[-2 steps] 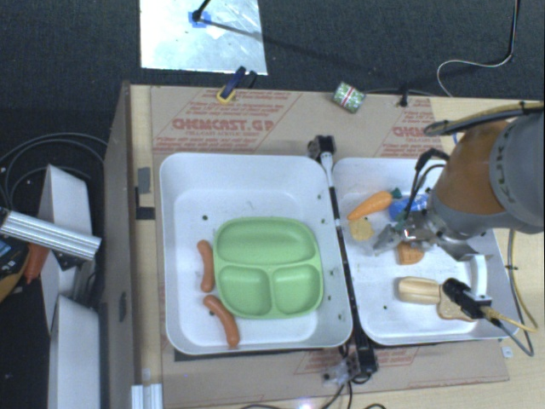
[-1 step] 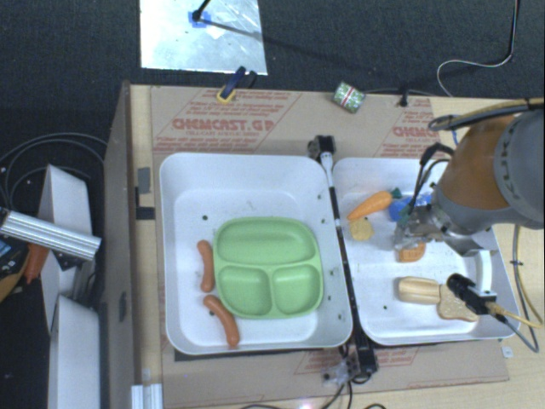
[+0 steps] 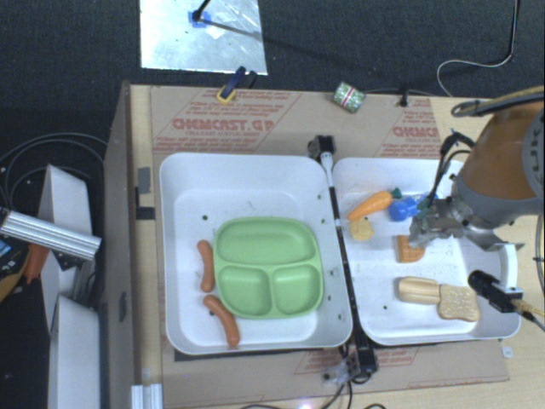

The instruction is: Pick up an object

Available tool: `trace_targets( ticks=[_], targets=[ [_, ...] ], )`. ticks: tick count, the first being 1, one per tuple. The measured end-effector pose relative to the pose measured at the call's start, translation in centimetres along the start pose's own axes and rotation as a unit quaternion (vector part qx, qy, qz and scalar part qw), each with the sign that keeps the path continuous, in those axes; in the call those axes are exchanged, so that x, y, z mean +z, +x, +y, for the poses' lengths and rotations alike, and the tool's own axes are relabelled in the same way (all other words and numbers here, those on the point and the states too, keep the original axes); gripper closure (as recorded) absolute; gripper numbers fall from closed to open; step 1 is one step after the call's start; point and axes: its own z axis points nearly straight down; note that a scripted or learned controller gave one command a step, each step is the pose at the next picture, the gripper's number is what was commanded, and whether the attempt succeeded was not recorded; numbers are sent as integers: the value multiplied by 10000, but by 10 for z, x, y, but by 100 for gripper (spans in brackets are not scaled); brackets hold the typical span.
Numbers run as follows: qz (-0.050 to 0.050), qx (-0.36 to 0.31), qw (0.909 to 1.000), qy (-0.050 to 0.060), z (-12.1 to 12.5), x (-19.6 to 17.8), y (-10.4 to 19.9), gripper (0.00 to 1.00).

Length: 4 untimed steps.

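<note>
Gripper (image 3: 423,235) hangs low in the right-hand white bin (image 3: 375,326), directly over a small orange wedge-shaped plastic toy (image 3: 408,250); whether its tips are spread or pressed together, you cannot tell from this slant. The wedge looks light, stiff and smooth (likely slippery), so you'd best take it across its flat sides, near the middle. Just beyond the gripper lie a blue plastic piece (image 3: 403,209) and an orange toy carrot (image 3: 371,203); nearer the bin's front rim sit a tan toy bread roll (image 3: 417,290) and a toast slice (image 3: 458,303).
</note>
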Motion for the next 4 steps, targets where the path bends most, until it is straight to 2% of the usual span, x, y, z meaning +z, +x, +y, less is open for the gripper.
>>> trace_targets(
  ticks=[1,2,3,4],
  targets=[
    [3,-3,10000,3,0,0,0,0],
    [-15,3,10000,-19,15,71,-10,0],
    [-37,-2,10000,-73,18,58,-11,100],
    [-35,-4,10000,-64,18,59,-11,0]
  ],
)
